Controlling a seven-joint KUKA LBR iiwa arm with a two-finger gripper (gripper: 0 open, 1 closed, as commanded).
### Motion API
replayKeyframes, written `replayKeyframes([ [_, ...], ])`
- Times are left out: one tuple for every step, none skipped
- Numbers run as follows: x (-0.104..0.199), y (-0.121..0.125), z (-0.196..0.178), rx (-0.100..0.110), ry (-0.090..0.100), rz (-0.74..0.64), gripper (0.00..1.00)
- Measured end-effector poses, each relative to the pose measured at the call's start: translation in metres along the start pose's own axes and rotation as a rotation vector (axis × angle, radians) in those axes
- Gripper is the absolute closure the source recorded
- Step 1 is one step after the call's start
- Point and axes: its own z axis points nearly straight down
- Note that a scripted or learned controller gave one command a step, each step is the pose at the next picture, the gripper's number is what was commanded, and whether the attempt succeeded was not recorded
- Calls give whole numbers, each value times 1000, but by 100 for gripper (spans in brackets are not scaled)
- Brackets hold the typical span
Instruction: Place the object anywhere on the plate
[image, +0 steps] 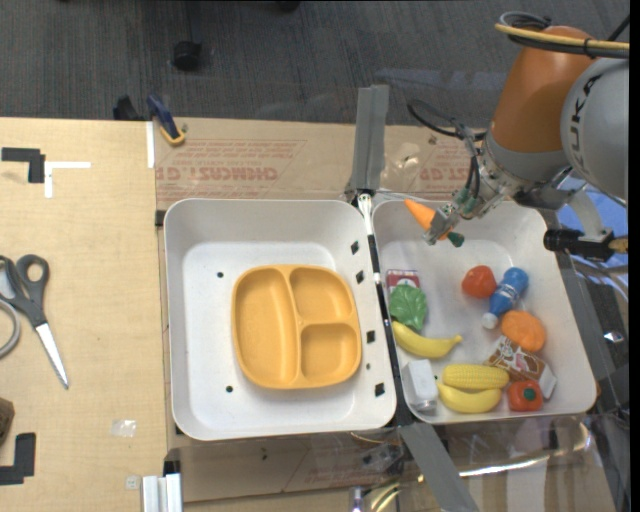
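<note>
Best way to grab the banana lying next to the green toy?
Probably from straight above, fingers across the thick middle of the banana. It lies flat with bin floor showing on its lower side and near its right tip, while the green toy crowds its left end, so avoid that end.

A divided plate sits in the left bin, with toy foods crowding the right bin beside it. Scissors lie on the bench well left of both bins.

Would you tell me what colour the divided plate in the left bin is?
The plate is yellow-orange all over, as the camera view shows plainly from above.
</note>
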Motion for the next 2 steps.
replayKeyframes([
  [66,-1,0,0,2,-102,100],
  [131,-20,1,3,2,336,100],
])
